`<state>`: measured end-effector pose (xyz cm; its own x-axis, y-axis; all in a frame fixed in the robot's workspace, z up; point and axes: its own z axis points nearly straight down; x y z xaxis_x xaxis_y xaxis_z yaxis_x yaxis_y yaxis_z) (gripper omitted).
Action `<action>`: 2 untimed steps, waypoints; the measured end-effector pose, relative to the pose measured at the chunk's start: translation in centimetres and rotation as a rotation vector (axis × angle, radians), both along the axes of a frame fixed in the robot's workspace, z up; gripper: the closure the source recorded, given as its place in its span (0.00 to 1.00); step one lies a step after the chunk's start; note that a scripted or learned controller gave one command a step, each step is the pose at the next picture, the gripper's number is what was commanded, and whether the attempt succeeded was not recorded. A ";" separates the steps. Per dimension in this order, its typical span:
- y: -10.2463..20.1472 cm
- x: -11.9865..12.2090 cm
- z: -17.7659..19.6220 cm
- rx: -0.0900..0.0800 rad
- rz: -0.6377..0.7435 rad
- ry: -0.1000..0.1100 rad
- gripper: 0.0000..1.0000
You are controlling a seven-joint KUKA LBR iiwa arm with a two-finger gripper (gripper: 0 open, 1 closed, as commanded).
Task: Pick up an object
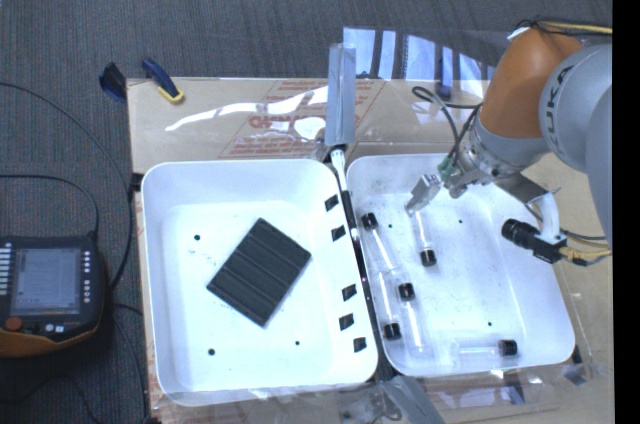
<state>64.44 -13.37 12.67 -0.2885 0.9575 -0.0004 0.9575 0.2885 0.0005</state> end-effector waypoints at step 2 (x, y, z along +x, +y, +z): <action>4.0 0.1 -2.9 0.002 0.046 0.001 1.00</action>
